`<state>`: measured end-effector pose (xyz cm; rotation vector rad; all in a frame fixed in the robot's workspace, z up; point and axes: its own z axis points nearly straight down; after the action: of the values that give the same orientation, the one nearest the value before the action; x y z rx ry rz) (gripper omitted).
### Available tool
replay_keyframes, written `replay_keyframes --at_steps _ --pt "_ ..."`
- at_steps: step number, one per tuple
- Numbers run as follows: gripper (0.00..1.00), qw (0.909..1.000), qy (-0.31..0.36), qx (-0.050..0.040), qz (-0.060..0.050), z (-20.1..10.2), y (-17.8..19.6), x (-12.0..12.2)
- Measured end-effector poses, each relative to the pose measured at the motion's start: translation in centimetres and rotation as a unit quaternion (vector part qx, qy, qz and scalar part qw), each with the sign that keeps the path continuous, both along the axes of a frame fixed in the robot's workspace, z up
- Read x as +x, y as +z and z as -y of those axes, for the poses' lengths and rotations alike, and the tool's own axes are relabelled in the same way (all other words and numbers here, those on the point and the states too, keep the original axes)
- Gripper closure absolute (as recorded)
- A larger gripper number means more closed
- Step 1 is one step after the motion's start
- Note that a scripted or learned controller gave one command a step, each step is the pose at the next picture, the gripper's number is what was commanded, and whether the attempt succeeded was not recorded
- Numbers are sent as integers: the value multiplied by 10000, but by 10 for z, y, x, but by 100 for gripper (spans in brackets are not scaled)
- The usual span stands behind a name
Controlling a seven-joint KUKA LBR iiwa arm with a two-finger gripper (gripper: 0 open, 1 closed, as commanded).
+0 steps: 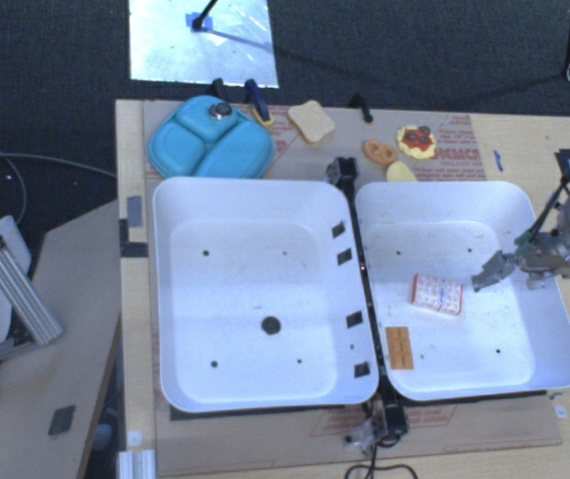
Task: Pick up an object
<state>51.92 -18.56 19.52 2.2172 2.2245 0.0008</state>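
Observation:
In the right bin (524, 208) a small flat packet (436, 294) with a red-and-white pattern lies near the middle of the floor. An orange rectangular card (398, 347) rests near that bin's front left corner. My gripper (496, 270) hovers low over the right bin's right half, just right of the packet and apart from it. Nothing shows held in it. In the left bin (180, 208) a small dark round object (271, 324) sits on the floor.
Behind the bins on the bench lie a blue sectioned plate (210, 140), a toast slice (311, 121), an orange pretzel-like toy (379, 151), a small pizza toy (416, 141) and a yellow piece (400, 172). Black clips line the divider (356, 267) between the bins.

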Motion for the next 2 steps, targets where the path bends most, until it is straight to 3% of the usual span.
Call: replay_keyframes --at_steps 1,2 --pt "0 10000 38 -13 34 -84 -113 26" --pt "0 10000 -12 -8 43 -31 -108 76"
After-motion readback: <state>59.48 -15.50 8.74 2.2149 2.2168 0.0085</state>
